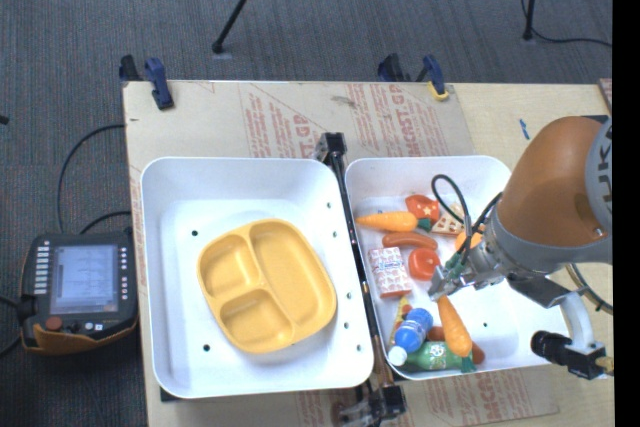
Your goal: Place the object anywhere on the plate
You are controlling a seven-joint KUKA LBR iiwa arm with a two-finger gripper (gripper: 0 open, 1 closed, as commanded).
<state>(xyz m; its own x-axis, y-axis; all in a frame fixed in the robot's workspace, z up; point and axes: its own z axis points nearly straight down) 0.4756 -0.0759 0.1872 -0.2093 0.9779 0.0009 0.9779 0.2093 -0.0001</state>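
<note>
The gripper (447,283) hangs over the toy food in the right bin (500,355), an orange carrot (454,326) just below it, jaw state indiscernible, so picking is the step in hand, then a carry left to the yellow plate (266,284).

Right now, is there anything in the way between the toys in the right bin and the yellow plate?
Only the two bins' adjoining walls lie between the toys and the yellow plate; the gripper would have to lift over them. Nothing else visible blocks the path.

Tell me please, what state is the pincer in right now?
Pincer: cannot be told; it sits low in the right bin beside a carrot.
</note>
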